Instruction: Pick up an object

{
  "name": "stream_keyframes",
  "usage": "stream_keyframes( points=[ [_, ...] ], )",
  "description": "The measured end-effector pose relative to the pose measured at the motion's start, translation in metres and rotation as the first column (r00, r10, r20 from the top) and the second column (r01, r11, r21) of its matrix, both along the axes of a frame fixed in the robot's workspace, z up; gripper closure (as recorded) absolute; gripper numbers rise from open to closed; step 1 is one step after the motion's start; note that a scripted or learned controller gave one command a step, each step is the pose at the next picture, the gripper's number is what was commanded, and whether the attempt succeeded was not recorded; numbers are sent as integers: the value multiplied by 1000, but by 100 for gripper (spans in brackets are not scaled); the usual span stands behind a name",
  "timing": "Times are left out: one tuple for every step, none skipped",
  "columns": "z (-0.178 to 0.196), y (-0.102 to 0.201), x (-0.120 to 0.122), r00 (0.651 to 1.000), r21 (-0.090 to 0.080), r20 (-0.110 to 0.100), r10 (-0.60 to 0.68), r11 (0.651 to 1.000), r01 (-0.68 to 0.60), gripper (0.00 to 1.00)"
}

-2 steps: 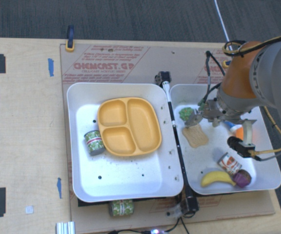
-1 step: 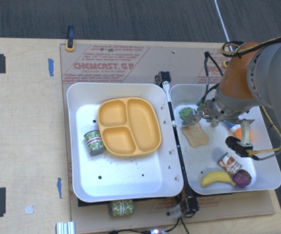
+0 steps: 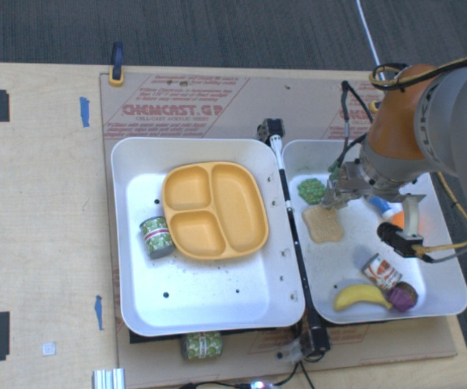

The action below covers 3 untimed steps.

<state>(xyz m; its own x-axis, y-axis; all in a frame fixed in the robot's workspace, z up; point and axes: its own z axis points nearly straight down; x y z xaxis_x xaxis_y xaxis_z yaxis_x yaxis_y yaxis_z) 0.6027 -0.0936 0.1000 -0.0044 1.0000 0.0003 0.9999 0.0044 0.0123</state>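
Here we see the arm [image 3: 428, 120] reaching in from the right over the right bin [image 3: 452, 298], its orange band above the wrist. The gripper [image 3: 336, 194] hangs low in the bin's upper left part, just above the toast [image 3: 324, 225] and right beside the broccoli [image 3: 311, 190]. We cannot tell whether its fingers are spread or closed, and nothing shows between them.

Near the bin's front edge lies a banana [image 3: 360, 297], with a purple fruit [image 3: 403, 297] touching its right end and a small can [image 3: 382, 271] just behind them. A blue and orange item [image 3: 384, 207] peeks out from under the wrist.

In the left bin [image 3: 136, 298] sits a yellow plate [image 3: 215, 209] with three compartments, and a green can [image 3: 157, 237] lies just beside its left edge. Another green can [image 3: 203, 345] lies on the bench before that bin.
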Motion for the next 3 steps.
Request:
stream_keyframes(
  points=[
    [29, -47, -43, 1000, 0, -14, -4, 1000, 4, 100],
    [25, -116, -124, 1000, -1, -13, -6, 1000, 6, 100],
    [36, -68, -123, 1000, 1, -12, -3, 1000, 3, 100]
  ],
)
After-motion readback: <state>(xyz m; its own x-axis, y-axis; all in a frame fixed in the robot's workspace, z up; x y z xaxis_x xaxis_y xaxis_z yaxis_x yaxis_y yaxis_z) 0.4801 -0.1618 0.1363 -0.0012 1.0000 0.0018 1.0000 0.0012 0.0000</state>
